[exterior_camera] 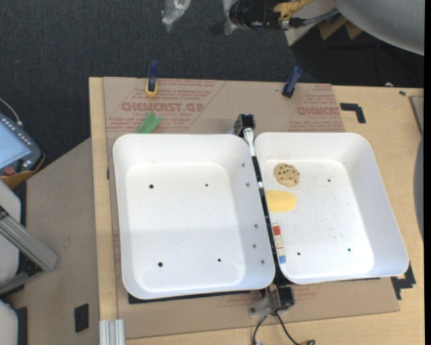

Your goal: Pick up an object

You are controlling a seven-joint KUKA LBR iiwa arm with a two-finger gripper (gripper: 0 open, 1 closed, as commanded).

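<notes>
A round brown cookie with dark chips lies in the right bin, near its left wall. Just below the cookie rests a flat yellow oval piece. A small white stick with red and blue marks lies along the same wall, nearer the front. My gripper is a blurred pale shape at the top edge of the view, well above and behind both bins and far from every object. The grey arm enters at the top right corner.
The left bin sits beside the right one on a cardboard sheet. A green strip lies on the cardboard behind the left bin. Two blue clamps hold the sheet's far edge.
</notes>
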